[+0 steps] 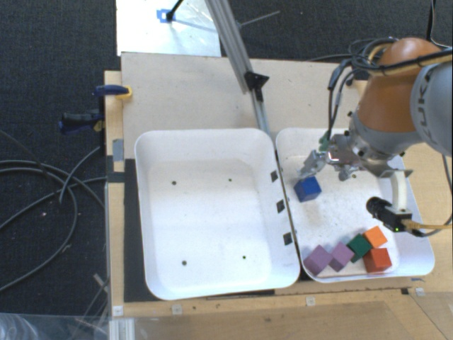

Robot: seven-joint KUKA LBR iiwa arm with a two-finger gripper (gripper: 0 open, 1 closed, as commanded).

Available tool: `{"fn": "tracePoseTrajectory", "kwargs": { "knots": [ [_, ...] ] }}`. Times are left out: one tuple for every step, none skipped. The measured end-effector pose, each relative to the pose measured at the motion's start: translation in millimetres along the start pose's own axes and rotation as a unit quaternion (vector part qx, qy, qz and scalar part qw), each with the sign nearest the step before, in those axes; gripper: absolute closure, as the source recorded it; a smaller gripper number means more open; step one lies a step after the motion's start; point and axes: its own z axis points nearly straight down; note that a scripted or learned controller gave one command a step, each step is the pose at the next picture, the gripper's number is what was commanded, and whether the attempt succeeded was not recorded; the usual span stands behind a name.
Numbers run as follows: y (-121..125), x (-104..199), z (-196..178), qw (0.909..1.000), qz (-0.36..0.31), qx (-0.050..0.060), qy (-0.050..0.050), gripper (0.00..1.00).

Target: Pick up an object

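The end effector (pixel 316 163) hangs just above the blue cube (pixel 308 188) in the right bin (pixel 425 261); its grip state I cannot tell; this looks like the approach; next, descend squarely and grip the cube.

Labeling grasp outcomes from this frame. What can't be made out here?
- Gripper above blue cube: contact unclear from the slanted camera view.
- Right bin: the arm hides its far right part.
- Green block: partly covered by the orange blocks.
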Motion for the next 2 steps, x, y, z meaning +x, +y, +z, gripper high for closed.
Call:
{"fn": "tracePoseTrajectory", "kwargs": {
  "knots": [
    [3, -40, 127, 1.0000, 0.002, 0.003, 0.000, 0.00],
    [41, -141, 133, 1.0000, 0.003, -0.002, -0.003, 0.00]
  ]
}}
